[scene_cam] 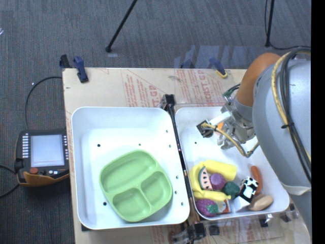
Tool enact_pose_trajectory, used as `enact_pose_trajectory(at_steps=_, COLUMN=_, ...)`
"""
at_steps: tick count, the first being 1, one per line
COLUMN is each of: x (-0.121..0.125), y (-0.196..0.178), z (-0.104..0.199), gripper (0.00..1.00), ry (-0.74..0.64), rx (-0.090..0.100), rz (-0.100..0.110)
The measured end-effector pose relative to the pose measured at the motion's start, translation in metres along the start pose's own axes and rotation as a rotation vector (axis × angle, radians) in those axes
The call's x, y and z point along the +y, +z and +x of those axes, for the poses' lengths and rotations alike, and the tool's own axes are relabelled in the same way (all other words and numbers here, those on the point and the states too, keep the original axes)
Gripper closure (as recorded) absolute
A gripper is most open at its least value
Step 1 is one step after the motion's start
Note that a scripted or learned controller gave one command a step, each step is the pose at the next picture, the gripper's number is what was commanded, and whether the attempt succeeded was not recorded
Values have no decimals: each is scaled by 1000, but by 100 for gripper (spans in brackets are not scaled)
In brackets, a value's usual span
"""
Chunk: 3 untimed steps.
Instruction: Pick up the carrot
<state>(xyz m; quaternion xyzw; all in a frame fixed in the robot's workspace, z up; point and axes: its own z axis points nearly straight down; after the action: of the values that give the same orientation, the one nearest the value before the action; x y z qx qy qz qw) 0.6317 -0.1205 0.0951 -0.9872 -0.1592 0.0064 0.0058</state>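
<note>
I see the pincer (229,138) hovering over the right bin (189,136), above its bare upper floor; I cannot tell how it is set. The carrot (256,176) lies lower down by the bin's right side, just beside the black-and-white toy (248,189).

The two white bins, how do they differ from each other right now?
The left bin holds a single green divided plate, lying flat toward its front. The right bin holds a heap of toy food crowded along its front edge, among it the carrot and a yellow piece. The arm's end effector hangs over the right bin, not the left. Both are shallow, white and set side by side.
</note>
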Motion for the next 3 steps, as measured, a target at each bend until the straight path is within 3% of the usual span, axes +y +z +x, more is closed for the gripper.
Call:
enact_pose_trajectory(at_steps=1, x=-59, y=-140, z=0, gripper=100, ry=-104, rx=21, rz=-14)
enact_pose_trajectory(at_steps=2, x=-62, y=-118, z=-96, gripper=100, ry=-93, rx=1, rz=-5)
enact_pose_trajectory(at_steps=3, x=-50, y=11, z=-130, gripper=100, ry=-292, rx=5, rz=-7)
